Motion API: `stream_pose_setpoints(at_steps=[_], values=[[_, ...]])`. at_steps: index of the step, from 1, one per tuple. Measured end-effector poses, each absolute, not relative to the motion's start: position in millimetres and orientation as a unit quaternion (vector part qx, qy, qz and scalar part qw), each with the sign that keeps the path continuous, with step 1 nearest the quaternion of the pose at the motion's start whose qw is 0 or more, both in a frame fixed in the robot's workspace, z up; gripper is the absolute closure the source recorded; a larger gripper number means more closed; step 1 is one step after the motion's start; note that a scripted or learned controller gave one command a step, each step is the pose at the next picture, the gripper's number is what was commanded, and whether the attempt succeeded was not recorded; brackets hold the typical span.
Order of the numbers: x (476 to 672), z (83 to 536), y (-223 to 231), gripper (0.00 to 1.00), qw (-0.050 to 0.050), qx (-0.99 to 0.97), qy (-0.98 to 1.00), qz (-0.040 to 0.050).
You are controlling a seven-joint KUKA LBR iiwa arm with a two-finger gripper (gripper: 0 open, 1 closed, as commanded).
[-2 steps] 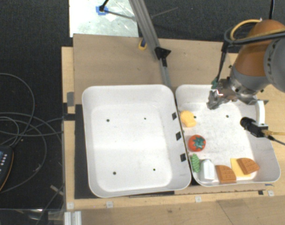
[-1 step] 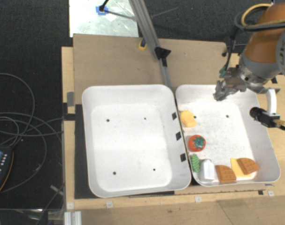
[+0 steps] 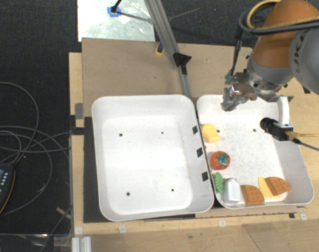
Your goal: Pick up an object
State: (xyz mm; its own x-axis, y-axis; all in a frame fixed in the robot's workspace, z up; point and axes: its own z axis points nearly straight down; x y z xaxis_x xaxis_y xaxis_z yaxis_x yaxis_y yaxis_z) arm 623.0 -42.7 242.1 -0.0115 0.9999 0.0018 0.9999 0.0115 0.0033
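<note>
Grey arm (image 3: 301, 46) reaches in from the right, its gripper (image 3: 230, 103) hanging over the far end of the right bin (image 3: 254, 135). Fingers look drawn close together with nothing between them, touching no object. Below them along the bin's left side: a yellow piece (image 3: 211, 133), then a red tomato (image 3: 220, 160). At the near edge sit a green item (image 3: 218, 182), a silver can (image 3: 232, 190) and 2 waffles (image 3: 264, 189). Left bin (image 3: 148, 151) alongside.

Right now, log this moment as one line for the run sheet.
arm: over right bin far end | claw: holds nothing visible | objects: yellow piece, tomato, silver can along left wall | left bin: untouched
</note>
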Motion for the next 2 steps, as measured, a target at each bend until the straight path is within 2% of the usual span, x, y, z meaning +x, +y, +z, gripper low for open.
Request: stream_pose_setpoints(at_steps=[1,2], values=[[620.0,250.2,7.3,1.0,0.0,0.703,0.711,0.0016],[618.2,236.2,59.8,1.0,-0.001,0.703,0.711,0.0008]])
